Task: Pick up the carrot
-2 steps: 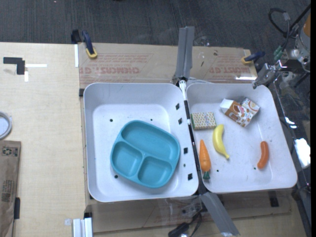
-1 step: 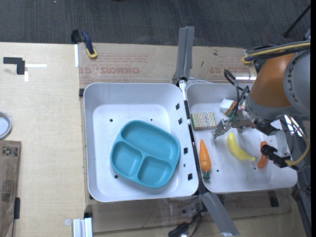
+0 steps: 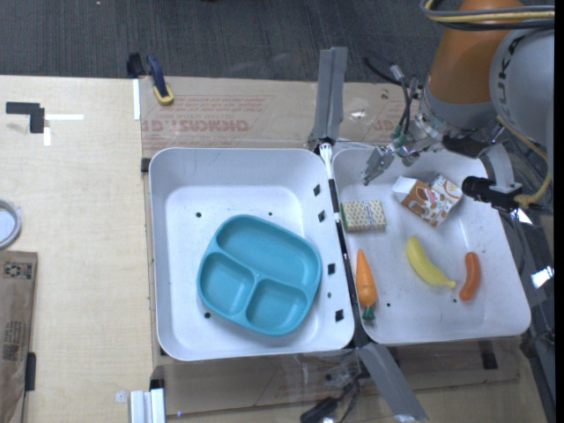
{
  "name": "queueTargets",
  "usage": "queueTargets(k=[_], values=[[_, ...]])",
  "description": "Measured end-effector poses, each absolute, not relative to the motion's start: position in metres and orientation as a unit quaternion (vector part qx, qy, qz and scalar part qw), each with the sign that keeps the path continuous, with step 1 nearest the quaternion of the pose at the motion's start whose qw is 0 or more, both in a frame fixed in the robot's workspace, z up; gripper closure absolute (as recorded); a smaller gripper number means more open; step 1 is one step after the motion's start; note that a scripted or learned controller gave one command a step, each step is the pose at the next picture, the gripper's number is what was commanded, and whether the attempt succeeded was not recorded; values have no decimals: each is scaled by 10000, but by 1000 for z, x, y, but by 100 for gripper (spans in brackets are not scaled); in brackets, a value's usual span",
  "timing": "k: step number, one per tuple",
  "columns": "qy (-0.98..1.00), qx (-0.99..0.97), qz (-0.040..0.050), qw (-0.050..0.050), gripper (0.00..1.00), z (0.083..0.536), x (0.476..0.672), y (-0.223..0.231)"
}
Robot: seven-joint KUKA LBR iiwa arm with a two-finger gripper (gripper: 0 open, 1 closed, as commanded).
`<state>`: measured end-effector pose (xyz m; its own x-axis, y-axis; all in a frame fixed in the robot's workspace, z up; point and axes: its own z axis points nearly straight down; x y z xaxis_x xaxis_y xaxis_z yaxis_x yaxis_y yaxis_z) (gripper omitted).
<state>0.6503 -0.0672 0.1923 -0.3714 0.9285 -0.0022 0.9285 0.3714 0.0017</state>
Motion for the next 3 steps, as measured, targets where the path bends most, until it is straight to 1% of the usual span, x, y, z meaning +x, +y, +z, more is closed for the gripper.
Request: queueTargets(k=[1, 2, 3], values=[[8149, 5796, -9, -8, 0, 142, 571, -102], [7641, 6451, -9, -13, 0, 91, 499, -109], [7826, 6225, -4, -1, 0, 91, 530, -97]])
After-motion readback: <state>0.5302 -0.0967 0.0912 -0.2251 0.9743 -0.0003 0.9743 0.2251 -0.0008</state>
